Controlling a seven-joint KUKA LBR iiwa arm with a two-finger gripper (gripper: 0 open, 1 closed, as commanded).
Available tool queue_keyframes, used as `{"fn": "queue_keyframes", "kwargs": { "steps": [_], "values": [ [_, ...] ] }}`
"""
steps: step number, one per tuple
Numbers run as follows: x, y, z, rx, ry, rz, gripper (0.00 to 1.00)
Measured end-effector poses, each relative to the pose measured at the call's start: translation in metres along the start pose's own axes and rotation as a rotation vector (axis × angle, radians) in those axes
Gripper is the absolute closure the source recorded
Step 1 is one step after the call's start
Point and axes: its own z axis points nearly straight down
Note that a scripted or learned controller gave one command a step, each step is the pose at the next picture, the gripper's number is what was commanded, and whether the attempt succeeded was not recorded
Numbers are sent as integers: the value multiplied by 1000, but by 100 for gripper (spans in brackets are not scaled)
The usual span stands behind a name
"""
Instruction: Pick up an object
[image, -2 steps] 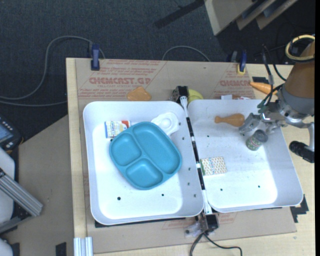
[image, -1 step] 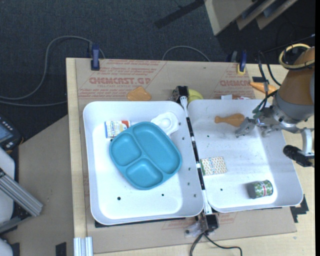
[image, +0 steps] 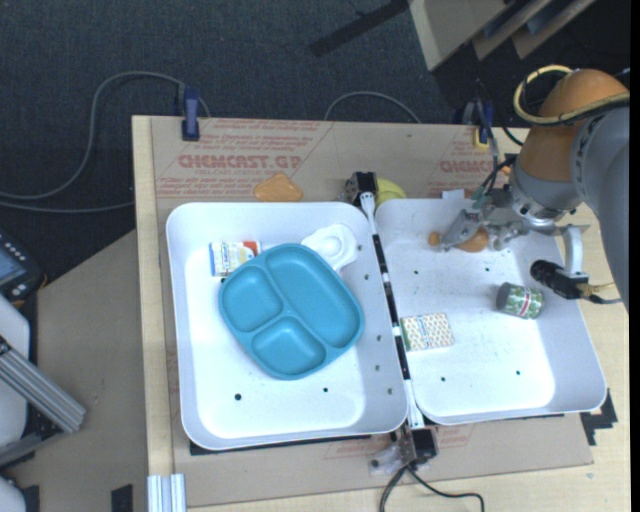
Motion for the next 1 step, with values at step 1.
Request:
{"fn": "queue_keyframes", "kwargs": {
  "steps": [1],
  "values": [
    [-36,-49,-1,0,2,11,0]
  ]
}}
